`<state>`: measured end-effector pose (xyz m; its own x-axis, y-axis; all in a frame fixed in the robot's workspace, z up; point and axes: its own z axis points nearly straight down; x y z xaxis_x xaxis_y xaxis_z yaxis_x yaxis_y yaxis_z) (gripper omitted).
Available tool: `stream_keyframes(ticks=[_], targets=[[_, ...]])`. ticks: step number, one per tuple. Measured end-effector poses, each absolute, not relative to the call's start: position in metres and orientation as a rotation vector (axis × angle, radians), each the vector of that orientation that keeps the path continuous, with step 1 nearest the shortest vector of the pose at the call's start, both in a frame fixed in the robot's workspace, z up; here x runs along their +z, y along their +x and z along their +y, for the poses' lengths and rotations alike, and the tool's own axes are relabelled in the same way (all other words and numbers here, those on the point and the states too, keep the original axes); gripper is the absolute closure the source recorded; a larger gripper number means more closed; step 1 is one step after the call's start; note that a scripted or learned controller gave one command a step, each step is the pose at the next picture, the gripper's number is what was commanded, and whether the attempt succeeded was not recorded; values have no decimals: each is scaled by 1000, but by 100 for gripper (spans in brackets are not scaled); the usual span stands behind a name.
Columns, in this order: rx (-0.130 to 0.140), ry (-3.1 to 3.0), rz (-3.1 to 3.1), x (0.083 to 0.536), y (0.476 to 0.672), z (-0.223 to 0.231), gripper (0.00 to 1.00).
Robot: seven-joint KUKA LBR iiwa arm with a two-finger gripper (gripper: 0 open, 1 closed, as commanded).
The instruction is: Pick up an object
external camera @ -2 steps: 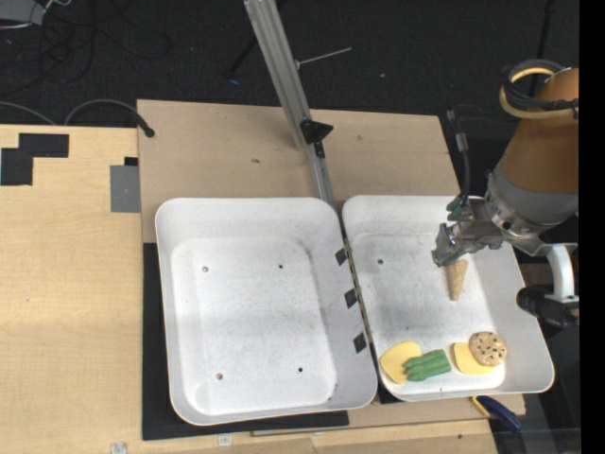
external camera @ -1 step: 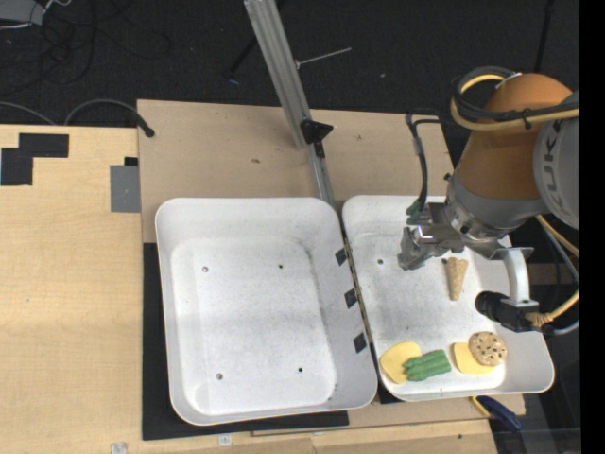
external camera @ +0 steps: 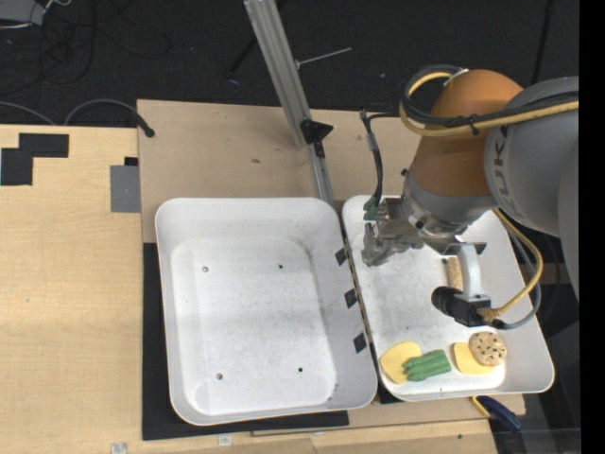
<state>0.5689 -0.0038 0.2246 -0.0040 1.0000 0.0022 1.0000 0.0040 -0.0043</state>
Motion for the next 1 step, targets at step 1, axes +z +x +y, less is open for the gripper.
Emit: stream_keyframes(ticks=[1], targets=[[0,-2214,-2224,237,571,45,100]])
